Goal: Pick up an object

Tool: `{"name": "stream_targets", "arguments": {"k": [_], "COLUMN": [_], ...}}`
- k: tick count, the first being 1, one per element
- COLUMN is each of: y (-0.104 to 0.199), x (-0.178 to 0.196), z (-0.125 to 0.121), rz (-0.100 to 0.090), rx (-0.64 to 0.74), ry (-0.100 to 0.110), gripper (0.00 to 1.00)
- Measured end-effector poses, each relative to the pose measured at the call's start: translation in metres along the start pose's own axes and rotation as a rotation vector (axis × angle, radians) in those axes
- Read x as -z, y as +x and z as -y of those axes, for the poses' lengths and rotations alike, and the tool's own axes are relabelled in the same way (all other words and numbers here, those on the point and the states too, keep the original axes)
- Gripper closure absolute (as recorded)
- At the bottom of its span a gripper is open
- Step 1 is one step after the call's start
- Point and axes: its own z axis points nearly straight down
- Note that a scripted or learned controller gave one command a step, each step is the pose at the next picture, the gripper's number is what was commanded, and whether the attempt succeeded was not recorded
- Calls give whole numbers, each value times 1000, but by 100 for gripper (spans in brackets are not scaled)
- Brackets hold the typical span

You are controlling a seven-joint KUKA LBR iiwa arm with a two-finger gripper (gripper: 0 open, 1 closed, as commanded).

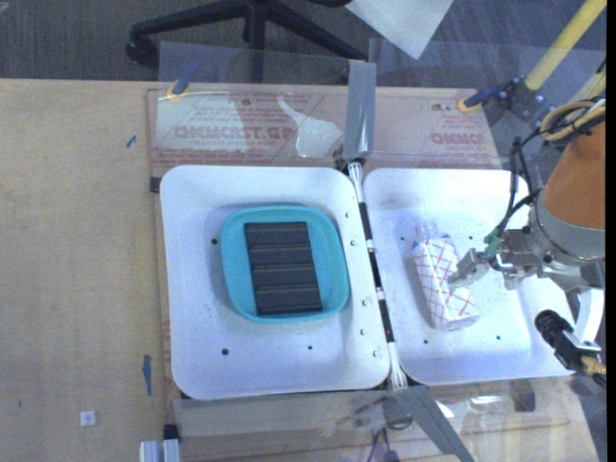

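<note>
Two white bins sit side by side on the surface. In the left bin lies a blue tray with a dark ribbed pad on it. In the right bin lies a white packet with red lines. Just right of it hangs the tool, near its edge. I cannot tell how the tool stands.

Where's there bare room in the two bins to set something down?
Right white bin: bare floor along its far edge and near edge, either side of the red-checked white packet. Crowded by the gripper at the packet's right. Left white bin: the teal square dish leaves only margins.
</note>
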Motion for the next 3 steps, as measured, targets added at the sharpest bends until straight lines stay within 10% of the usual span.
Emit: {"name": "stream_targets", "arguments": {"k": [1,2,3], "y": [9,8,41], "x": [-120,-110,-30], "z": [-37,-37,-58], "rz": [4,4,1], "rx": [-3,-6,155], "ry": [-18,-19,-3], "gripper": [0,100,100]}}
